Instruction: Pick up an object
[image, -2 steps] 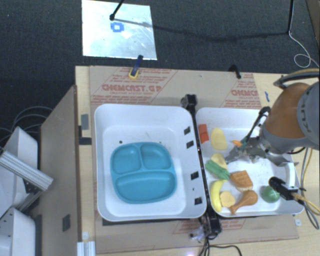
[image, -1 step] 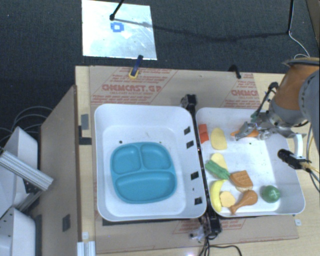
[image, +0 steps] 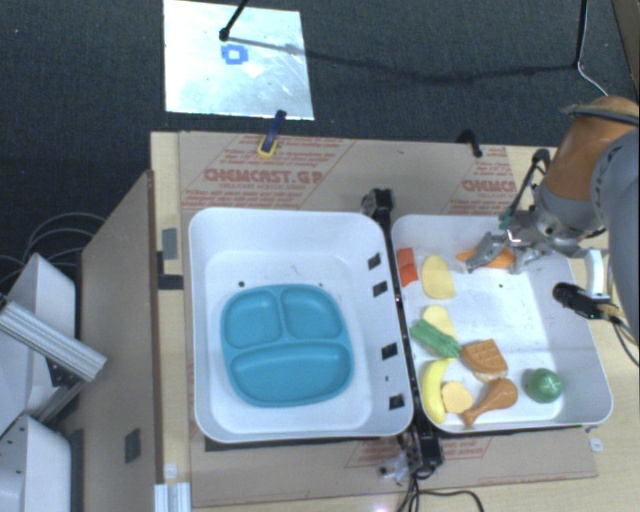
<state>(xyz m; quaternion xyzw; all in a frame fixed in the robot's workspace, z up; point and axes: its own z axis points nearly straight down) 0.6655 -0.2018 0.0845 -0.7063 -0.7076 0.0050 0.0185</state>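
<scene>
On the table, which is covered with a brown printed cardboard sheet, two shallow white plastic bins stand side by side, touching along their inner walls. The left bin carries a blue plastic plate with three compartments, lying flat near its middle, and I judge it is there as a place to put food later. The right bin holds the toy food, and most of it is gathered along the left and front part: a small red-orange block against the left wall, a pale yellow potato-like piece just beside it, a green vegetable, a yellow banana, a brown toast-like slice, a brown chicken drumstick and a round green ball nearer the front right corner. The grey arm comes in from the right, and its metal end effector is low at the back of the right bin. An orange toy piece, maybe a carrot, lies directly at the tips, touching or almost touching them. This seems to be the chosen object. Whether the end effector is wide, narrow or already closed on the piece, I cannot tell, because its parts overlap the toy here. The other toys lie well apart from it, toward the front.
</scene>
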